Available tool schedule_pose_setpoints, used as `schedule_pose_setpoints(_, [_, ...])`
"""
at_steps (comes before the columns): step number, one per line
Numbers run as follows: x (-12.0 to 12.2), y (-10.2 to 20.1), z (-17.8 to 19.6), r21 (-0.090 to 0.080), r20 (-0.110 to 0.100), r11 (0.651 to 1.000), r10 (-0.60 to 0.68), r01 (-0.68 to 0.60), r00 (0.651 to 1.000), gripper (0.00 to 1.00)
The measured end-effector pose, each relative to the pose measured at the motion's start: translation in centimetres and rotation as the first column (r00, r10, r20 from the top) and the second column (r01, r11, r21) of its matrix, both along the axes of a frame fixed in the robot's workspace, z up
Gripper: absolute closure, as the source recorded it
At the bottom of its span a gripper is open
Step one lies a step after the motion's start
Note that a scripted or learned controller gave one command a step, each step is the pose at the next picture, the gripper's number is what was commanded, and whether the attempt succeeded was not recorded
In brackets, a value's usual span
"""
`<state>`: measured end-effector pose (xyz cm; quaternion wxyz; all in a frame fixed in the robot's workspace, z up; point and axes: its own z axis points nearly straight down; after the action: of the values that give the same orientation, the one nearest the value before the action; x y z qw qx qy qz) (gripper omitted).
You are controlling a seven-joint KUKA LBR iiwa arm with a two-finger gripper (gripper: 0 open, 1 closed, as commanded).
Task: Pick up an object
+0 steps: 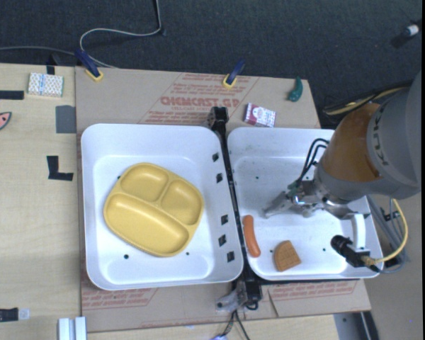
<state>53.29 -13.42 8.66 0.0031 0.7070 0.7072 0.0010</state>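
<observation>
In the right bin [269,151], an orange sausage-shaped piece [251,235] lies along the left wall near the front. A brown bread-like chunk [286,256] rests just right of it, close to the front wall. My gripper [274,206] reaches in from the right, low over the bin's middle, its tip pointing left. It is a little behind and to the right of the orange piece, apart from both objects. The grey arm with its orange band [350,151] covers the bin's right side.
The left bin [99,190] holds a yellow divided plate [154,207]. On the cardboard behind the bins lie a small red-and-white packet [258,115] and a green item [296,88]. A black clip [218,115] sits where the bins meet.
</observation>
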Motion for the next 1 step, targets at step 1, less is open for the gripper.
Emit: schedule_pose_setpoints(1, [0.05,-0.06,0.97,-0.001,0.002,1.0,-0.001,0.001,1.0,1.0])
